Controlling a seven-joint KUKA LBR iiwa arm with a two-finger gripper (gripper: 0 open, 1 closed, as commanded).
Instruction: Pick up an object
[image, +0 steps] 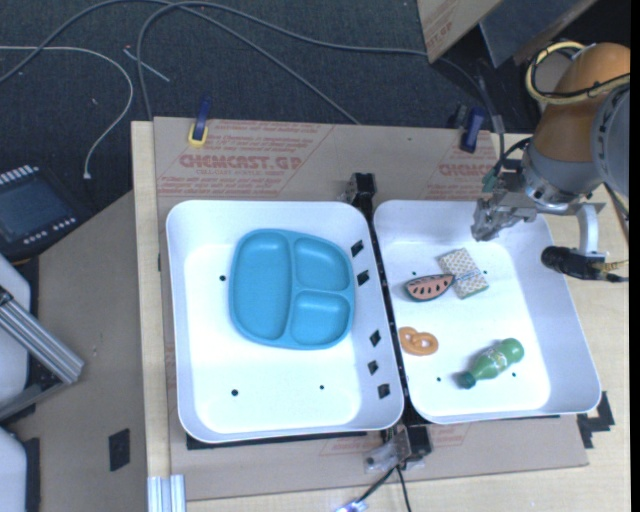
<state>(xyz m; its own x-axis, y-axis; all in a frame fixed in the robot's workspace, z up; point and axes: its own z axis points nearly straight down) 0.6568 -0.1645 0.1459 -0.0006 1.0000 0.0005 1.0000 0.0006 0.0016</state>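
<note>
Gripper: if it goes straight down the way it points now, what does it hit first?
Probably bare floor of the right bin. The gripper hangs near the bin's far edge, up-right of the patterned packet; depth is hard to judge.

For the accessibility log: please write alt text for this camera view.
A grey robot arm's gripper hovers over the right bin, which holds a watermelon slice, patterned pouch, pretzel and green bottle. The left bin holds a blue divided plate.

Divided plate (291, 290) in left bin (200, 400); watermelon slice (429, 287), pretzel (419, 342), bottle (491, 363) in right bin (570, 350)
</note>
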